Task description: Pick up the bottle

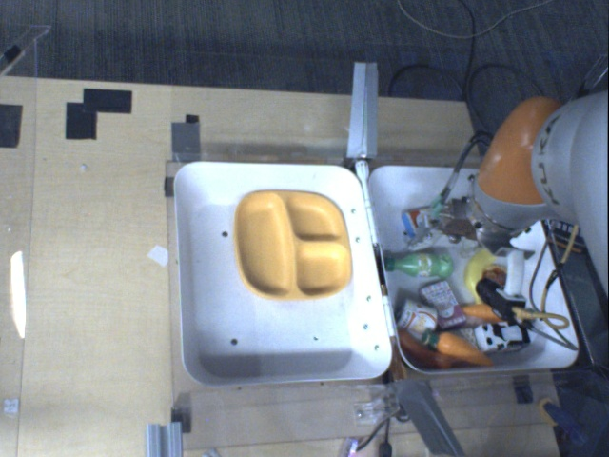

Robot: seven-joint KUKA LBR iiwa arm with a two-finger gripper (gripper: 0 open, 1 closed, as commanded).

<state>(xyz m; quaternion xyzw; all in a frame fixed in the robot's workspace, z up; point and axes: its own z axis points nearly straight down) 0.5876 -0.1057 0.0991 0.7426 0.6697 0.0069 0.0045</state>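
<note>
A: Step in hand: approach. Green bottle [419, 265] lying on its side in right bin [561, 350], near the divider, among clutter and just left of a yellow item [479, 272]

B: Gripper [457, 219] poised just above and right of bottle; open or closed impossible to tell. Next: descend, straddle the body crosswise, avoid neighbours

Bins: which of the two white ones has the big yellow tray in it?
The left bin holds the yellow divided tray, lying flat in it. The right bin instead holds a jumble of small items, including the green bottle.
</note>
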